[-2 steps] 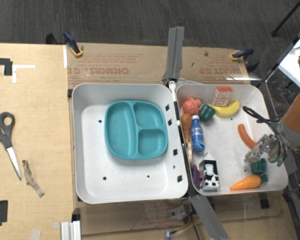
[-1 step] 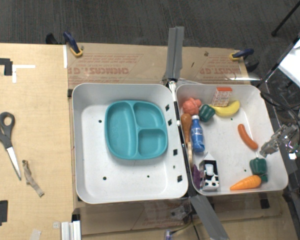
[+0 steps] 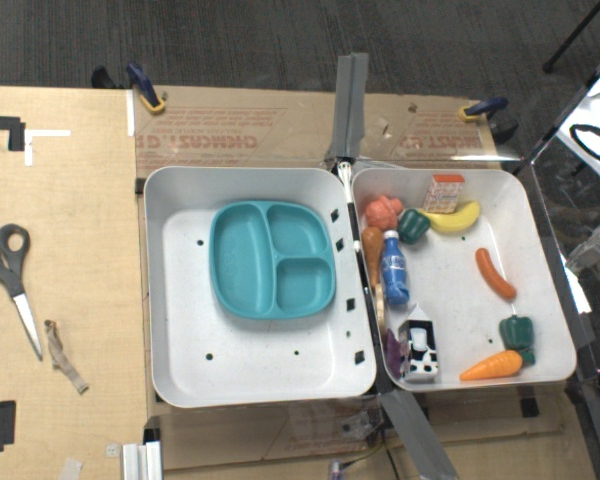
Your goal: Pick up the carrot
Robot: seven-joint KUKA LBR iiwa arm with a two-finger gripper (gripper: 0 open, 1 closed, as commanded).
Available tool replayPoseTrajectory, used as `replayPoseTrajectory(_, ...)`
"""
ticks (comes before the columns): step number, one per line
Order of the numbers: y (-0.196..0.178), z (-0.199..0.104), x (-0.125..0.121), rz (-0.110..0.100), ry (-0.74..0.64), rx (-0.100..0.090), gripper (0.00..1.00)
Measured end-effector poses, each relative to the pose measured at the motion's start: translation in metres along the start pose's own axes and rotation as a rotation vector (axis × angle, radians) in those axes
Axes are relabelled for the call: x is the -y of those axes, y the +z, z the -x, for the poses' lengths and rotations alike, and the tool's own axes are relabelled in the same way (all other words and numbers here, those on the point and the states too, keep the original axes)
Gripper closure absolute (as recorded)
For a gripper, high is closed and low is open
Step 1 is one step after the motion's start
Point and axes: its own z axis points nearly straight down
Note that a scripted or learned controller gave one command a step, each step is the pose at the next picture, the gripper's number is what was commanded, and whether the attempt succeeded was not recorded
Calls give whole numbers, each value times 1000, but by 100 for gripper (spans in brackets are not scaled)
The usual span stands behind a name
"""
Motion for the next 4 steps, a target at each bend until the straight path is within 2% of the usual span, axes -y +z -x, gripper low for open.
replayPoseTrajectory(1, 38, 14, -17, -1, -192, -3, 100)
replayPoseTrajectory(2, 19, 32, -37, 1, -372, 1, 100)
replayPoseTrajectory(3, 55, 53, -62, 2, -520, -1, 100)
replayPoseTrajectory(4, -47, 76, -86, 3, -900, 2, 100)
